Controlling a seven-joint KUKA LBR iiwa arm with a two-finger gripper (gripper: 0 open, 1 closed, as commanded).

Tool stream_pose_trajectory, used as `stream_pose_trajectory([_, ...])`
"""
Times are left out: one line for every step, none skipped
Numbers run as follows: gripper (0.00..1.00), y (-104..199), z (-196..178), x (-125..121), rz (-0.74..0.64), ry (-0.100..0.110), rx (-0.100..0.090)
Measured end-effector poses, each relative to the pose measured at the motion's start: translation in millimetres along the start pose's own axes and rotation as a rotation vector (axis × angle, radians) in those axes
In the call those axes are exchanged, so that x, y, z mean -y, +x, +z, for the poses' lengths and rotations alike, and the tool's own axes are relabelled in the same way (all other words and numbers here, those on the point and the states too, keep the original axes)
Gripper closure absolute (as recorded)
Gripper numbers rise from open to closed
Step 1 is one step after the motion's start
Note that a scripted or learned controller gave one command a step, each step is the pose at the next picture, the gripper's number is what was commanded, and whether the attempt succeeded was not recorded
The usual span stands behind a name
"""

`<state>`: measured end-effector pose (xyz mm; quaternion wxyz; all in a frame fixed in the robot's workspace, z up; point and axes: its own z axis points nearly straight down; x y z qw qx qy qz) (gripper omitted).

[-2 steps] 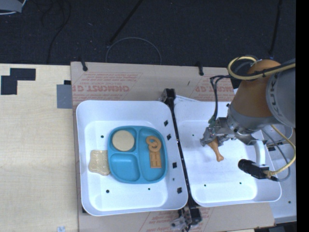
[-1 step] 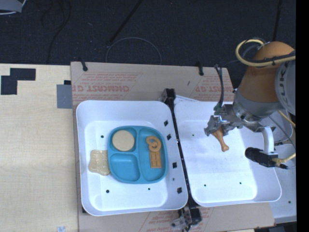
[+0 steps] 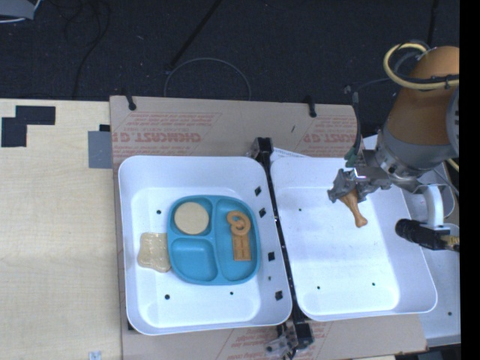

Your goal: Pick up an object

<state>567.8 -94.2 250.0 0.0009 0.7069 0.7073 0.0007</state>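
Camera view: wooden piece (image 3: 355, 210) clamped in the claw (image 3: 347, 192), above the right bin (image 3: 375, 291).

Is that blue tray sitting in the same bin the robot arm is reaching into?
No, the blue tray lies in the left bin, while the gripper is over the right bin.

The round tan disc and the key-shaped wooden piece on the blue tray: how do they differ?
The round tan disc is a plain pale circle, while the key-shaped wooden piece is darker orange-brown, long and narrow, with a ring at one end. The disc lies in the upper left compartment of the blue tray; the key lies in the right one. Both lie flat in the left bin.
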Motion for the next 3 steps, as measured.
stream_pose_trajectory([1.0,48.5,-3.4,-4.9,-0.004,0.004,-0.002])
stream_pose_trajectory([1.0,105.8,-1.3,-18.9,-0.004,0.005,-0.002])
stream_pose_trajectory([1.0,156.9,0.0,-27.2,-0.003,0.005,-0.002])
